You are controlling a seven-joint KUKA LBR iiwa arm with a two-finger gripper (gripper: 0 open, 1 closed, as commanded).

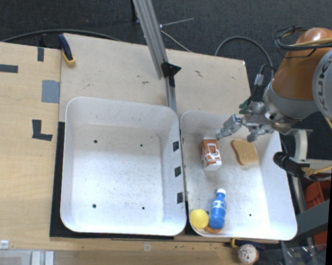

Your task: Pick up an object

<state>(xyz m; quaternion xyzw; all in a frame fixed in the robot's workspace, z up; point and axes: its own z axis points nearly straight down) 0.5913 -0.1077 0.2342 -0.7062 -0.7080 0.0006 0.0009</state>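
Right bin [276, 183]: four items lie loose on its floor. A small orange-and-white carton [210, 153] sits in the far half, left of centre. Just right of it, apart, lies a tan slice of bread [245, 152]. At the near edge, a blue bottle with a white cap [218, 210] lies beside a yellow ball [198, 218], the two touching or nearly so.

The tool [239, 128] hangs over the far part of this bin, between the carton and the bread and slightly beyond them. Its fingers appear spread, with nothing between them; released.

Left bin [78, 151]: white, speckled floor with a few dark dots.

Both bins rest side by side on a pale wooden tabletop [114, 68]. Grey and black tape patches mark the tabletop at left. A blue-and-yellow clamp [66, 50] sits at its far left corner. A grey metal bar [154, 34] runs from the far side down to the seam between the bins. Dark carpet [79, 5] lies beyond, crossed by black cables. A small round ball [247, 254] rests off the near right corner.
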